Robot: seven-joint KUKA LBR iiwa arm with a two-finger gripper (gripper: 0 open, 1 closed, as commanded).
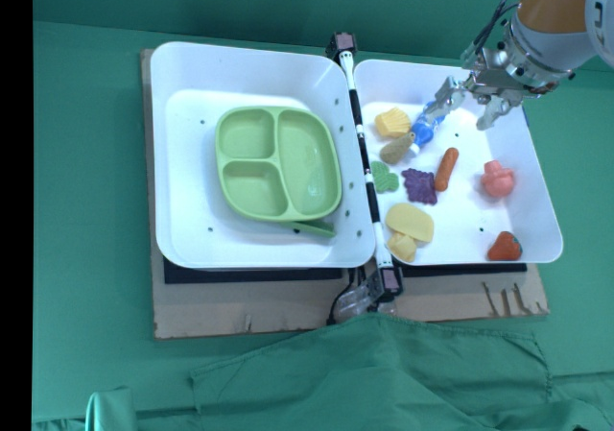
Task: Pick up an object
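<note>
My gripper (pixel 467 104) hangs over the back of the right bin (pixel 537 191) with its fingers spread open and nothing between them. A small blue and clear bottle (pixel 425 124) lies just to the left of the left finger (pixel 444 93), close to it or touching; I cannot tell which. Further in the bin lie an orange sausage-shaped piece (pixel 446 168), purple grapes (pixel 419 185), a pink-red toy (pixel 497 179), a red strawberry (pixel 505 247), a yellow-orange block (pixel 391 121), a tan piece (pixel 394 150), a green leaf (pixel 385 178) and yellow wedges (pixel 410 224).
The left bin (pixel 182 83) holds a light green divided plate (pixel 278 165). A black-tipped white divider bar (pixel 361 146) runs between the bins. Green cloth (pixel 384 376) bunches at the bench's front edge.
</note>
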